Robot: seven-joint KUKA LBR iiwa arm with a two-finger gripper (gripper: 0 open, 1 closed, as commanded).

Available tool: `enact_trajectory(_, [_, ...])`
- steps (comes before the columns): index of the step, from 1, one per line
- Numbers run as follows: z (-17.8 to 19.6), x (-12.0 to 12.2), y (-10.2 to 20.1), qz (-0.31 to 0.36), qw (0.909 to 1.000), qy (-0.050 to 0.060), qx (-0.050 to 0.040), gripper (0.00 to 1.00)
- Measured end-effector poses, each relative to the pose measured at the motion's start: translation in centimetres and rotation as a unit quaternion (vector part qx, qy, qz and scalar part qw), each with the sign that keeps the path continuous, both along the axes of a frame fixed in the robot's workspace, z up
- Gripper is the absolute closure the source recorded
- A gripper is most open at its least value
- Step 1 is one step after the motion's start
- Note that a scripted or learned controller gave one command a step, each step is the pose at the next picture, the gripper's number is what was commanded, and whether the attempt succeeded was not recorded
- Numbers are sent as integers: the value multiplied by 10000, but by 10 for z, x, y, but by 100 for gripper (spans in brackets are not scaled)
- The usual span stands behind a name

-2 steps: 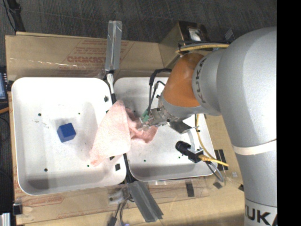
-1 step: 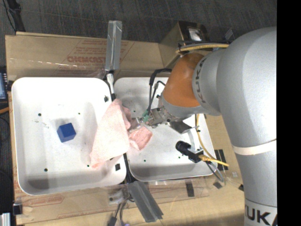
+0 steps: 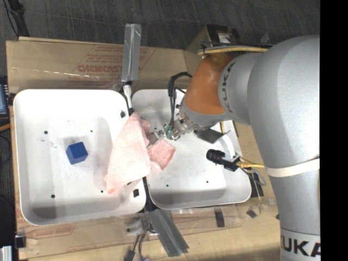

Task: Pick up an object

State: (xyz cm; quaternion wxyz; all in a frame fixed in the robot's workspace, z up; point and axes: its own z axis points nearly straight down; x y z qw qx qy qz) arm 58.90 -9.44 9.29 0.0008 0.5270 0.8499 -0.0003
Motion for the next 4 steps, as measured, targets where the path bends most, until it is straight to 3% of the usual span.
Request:
enact_trajectory(1, [10, 0, 1, 22, 10000, 5, 3, 100])
enact_trajectory(2, [10, 0, 0, 20, 10000, 5, -2, 0])
enact_trajectory(3, [10, 0, 0, 20, 10000, 5, -2, 0])
enact_trajectory(4, [-2, -39, -11, 635, 9980, 27, 13, 0])
